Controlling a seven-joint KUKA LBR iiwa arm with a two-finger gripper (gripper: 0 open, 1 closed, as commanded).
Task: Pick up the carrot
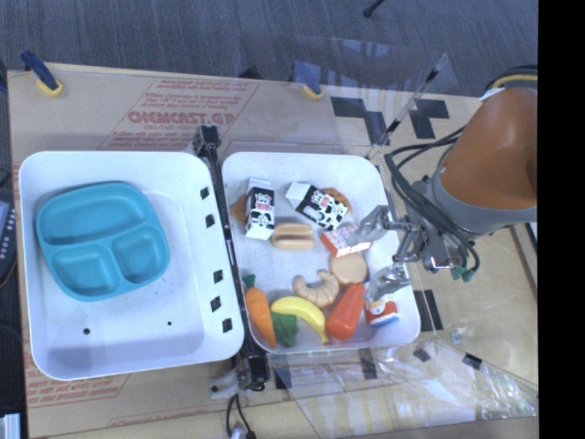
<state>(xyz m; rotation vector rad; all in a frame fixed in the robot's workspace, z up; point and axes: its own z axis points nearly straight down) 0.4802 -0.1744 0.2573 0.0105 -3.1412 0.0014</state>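
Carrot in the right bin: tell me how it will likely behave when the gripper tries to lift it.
The carrot looks like smooth moulded plastic, so probably stiff, light and somewhat slippery. Its tapered, rounded body may roll or squirt out of a pinch. It lies against the right bin wall with the banana close beside it, so the gripper will likely nudge the banana.

The arm (489, 158) is extended from the right over the right edge of the right bin (302, 165), and its orange band is seen above the grey wrist. The gripper (379, 250) is held over the right part of this bin, with its two fingers (372, 219) spread apart. Nothing is seen between the fingers.
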